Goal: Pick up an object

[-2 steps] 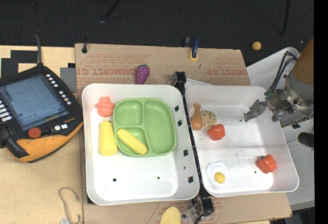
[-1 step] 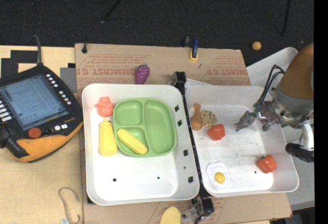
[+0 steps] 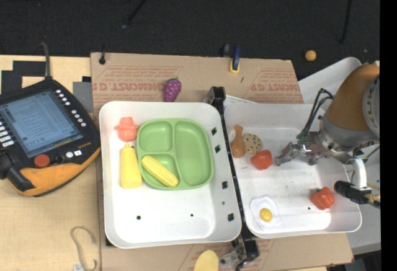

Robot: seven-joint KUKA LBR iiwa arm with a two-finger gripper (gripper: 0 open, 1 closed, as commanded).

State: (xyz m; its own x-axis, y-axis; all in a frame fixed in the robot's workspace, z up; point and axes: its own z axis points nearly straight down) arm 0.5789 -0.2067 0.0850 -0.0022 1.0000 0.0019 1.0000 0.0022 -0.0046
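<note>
— In the right bin, where is the claw just now?

— Low over the middle of it, reaching in from the right. Its fingers look spread, with nothing between them.

— So which step is this?

— The approach, I'd judge. Nothing is lifted yet. The nearest candidate is the red tomato, lying just left of the claw on the bin floor. Further left sit a cookie and a drumstick; near the front lie a fried egg and a red pepper.

— And the next move?

— Probably shifting left until the fingers straddle the tomato, then dropping and closing. It's round and may roll away.

— What about the surroundings?

— The left bin holds a green tray, corn, a yellow bottle and a pink toy. Both bins rest on cardboard over the wooden worktop; a teach pendant lies at the left, with dark floor beyond.
</note>
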